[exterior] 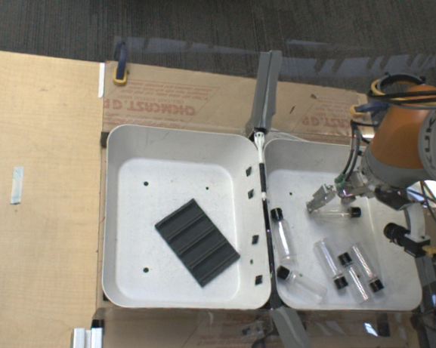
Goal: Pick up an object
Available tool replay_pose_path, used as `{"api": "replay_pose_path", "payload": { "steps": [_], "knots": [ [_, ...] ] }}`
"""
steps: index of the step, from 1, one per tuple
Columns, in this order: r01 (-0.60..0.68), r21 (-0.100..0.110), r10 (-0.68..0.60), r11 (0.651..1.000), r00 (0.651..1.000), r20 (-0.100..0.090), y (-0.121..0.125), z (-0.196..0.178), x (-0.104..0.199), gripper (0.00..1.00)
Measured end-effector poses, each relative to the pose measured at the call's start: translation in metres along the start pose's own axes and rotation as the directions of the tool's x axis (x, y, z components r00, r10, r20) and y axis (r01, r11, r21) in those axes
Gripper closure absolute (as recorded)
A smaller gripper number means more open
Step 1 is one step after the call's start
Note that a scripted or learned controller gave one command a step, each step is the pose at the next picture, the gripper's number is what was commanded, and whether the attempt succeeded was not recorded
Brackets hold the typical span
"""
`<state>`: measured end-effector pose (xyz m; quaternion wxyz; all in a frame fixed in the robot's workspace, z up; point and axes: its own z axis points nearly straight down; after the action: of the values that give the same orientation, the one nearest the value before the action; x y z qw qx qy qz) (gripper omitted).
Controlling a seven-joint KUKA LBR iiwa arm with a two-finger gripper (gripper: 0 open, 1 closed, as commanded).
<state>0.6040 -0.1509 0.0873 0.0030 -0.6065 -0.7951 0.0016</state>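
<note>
My gripper [321, 202] hangs low in the upper middle of the right bin [303, 158], under the grey arm with its orange band [400, 132]. A clear tube with a black cap [343, 213] lies just to its right, close to the tip; whether they touch is unclear. More clear capped tubes lie in this bin: one along the left wall [281, 232], one near the front left [297, 279], and a cluster at the front right [352, 268]. A black ribbed plate [197, 241] lies at a slant in the left bin [125, 199].
A divider with black clips [260, 203] runs between the two bins. Cardboard [179, 102] lies behind them, with a grey post [266, 90] at the back. Cables and a black fitting [406, 237] hang by the right bin's right rim.
</note>
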Motion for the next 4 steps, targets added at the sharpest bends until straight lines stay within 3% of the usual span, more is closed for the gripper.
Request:
{"api": "replay_pose_path", "payload": {
  "steps": [1,2,3,4],
  "knots": [
    [-0.003,0.004,0.003,1.000,1.000,-0.002,-0.0009,-0.0052,-0.0011,1.00],
    [-0.002,0.004,0.002,1.000,1.000,-0.002,-0.0009,-0.0052,-0.0011,0.00],
    [-0.005,0.009,0.005,1.000,1.000,-0.004,-0.0020,-0.0099,-0.0021,1.00],
    [-0.005,0.009,0.005,1.000,1.000,-0.004,-0.0019,-0.0099,-0.0020,0.00]
  ]
}}
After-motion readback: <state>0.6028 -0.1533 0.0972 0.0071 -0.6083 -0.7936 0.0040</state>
